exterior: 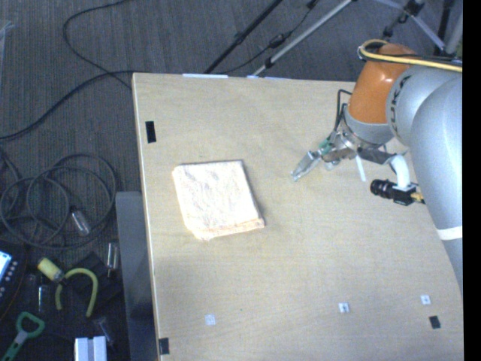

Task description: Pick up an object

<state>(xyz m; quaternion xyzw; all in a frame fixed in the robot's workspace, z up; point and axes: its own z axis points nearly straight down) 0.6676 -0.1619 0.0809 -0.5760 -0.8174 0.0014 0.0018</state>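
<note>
Nearest the camera, the light wooden surface (301, 277) carries small markers: two pale square tags and a dark tab along the lower right portion, plus a dark tab at the lower left corner. Left of the surface, on the grey carpeted floor (60, 66), lie coiled black cables (52, 201), a yellow-green curved tool (79, 284) and other small items too indistinct to identify.

Further in, a folded pale cloth (216, 198) lies flat on the left-centre part of the surface, roughly square, with its layered edges visible along the lower side. Nothing touches it.

To the right of the cloth and slightly farther back, the gripper (302, 170) hangs above bare wood, its fingers pointing left and downward toward the cloth. The fingers appear close together with nothing between them; the tips sit well apart from the cloth's right edge, with open wood between.

Behind the gripper, the orange band (373, 92) joins the wrist to the grey arm (440, 141), which fills the right side. A black fitting (392, 190) projects below the wrist.

Farthest back, black cables and metal stand legs (331, 10) cross the carpet beyond the far edge.
</note>
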